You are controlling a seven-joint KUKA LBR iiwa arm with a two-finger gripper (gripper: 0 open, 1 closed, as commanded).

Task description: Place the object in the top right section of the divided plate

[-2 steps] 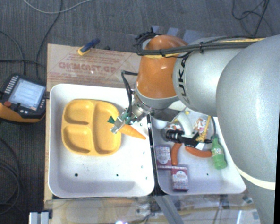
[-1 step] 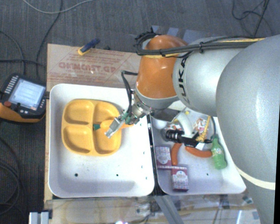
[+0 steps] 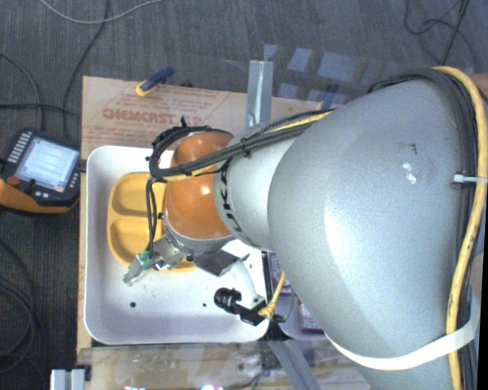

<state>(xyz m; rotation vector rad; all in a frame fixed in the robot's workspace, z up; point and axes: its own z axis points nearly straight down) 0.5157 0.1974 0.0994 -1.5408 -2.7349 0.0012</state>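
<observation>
From my remote seat I count one white bin (image 3: pixel 105 305) in plain sight on the worktop (image 3: pixel 109 108), and one yellow divided plate (image 3: pixel 127 216) lying inside it toward its left side. One grey arm (image 3: pixel 366 222) reaches in from the right, so large in the foreground that it covers the right half of the scene. Its orange band (image 3: pixel 196 197) sits directly over the plate's right portion. The wrist points down and leftward, and the claw (image 3: pixel 141 266) hangs at the plate's lower edge, over the bin floor. I cannot tell its state. Something small and greenish shows at its tip; whether it is the object, I cannot tell. One handheld controller (image 3: pixel 35 173) rests left of the worktop.
</observation>
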